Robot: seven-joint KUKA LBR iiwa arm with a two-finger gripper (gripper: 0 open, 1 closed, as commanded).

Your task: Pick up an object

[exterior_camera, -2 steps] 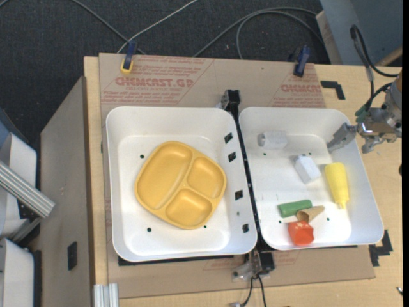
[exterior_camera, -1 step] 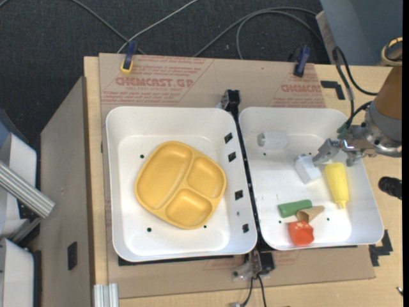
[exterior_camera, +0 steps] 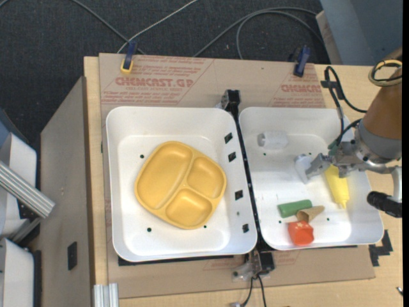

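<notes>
Reading "CHEMCAST GP" twice on tabletop board (exterior_camera: 192,75); beside one yellow tray (exterior_camera: 181,184), one yellow bottle (exterior_camera: 337,185), green block (exterior_camera: 294,206), red object (exterior_camera: 301,233); gripper (exterior_camera: 317,165) state unclear.

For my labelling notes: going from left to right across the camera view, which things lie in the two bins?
Yellow divided plate → clear cup → green block → red object → yellow bottle.

The arm (exterior_camera: 388,117) is cut off by the picture's right edge. Its gripper (exterior_camera: 317,167) hides the yellow bottle's (exterior_camera: 338,188) top end near the right bin's (exterior_camera: 281,117) right wall (fingers too blurred to judge).
</notes>
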